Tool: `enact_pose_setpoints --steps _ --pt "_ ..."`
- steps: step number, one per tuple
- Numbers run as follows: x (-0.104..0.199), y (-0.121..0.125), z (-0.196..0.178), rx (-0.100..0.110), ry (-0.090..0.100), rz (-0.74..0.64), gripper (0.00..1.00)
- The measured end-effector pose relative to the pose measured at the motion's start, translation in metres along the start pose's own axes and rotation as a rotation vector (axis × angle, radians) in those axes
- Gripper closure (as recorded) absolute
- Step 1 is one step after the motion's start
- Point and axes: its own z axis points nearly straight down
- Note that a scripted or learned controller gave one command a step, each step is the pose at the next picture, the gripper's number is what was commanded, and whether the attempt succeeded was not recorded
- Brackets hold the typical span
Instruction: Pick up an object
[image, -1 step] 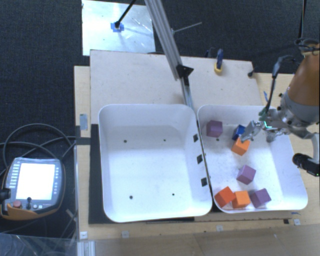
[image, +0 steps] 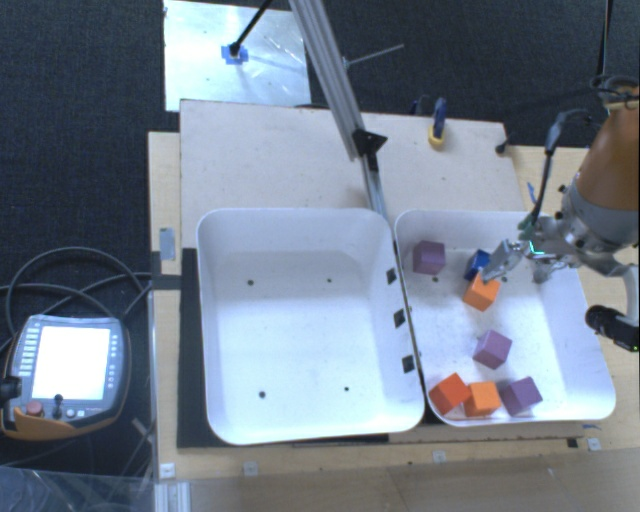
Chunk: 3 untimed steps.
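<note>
- Roughly by size: pale surface (image: 280, 150) carries two white bins side by side, w/ a metal pole slanting across it from the top.
- Left bin (image: 215, 330): nothing but its white floor and a few dark dots.
- Right bin (image: 592, 335): holds all the cubes, seven approx.
- Arm (image: 612, 165) comes in from the right, orange band up top, grey wrist below, reaching over the right bin's upper part.
- Teach pendant (image: 65, 372) sits off the surface at far left, screen lit; not part of the job.
- Gripper (image: 507, 260) is low over the bin, its tip between the blue cube (image: 476, 265) and the orange cube (image: 482, 293), just beside both. Can't tell whether it's apart or together, too small and blurred. No cube visibly gripped.
- Other cubes: purple cube (image: 429, 256) near the bin's upper left, well apart from the tip; another purple one (image: 492, 348) mid-bin; a row of three along the near wall, red-orange (image: 450, 391), orange (image: 483, 398), purple (image: 520, 394), touching or nearly so.
- Progress, my read: approach looks done, grasp unconfirmed, lift not yet done. Likely target is the orange or blue cube; both appear to rest on the bin floor.
- Left to do: secure one cube and raise it clear.
</note>
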Motion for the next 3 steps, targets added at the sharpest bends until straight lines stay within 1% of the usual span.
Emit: enact_pose_setpoints --steps 1,2,3 --pt "-0.003 -0.004 0.043 0.005 0.000 0.001 0.00" --pt "0.008 -0.007 0.096 0.006 0.001 0.001 0.00" --pt "0.008 -0.007 0.148 0.006 0.001 0.001 0.00"
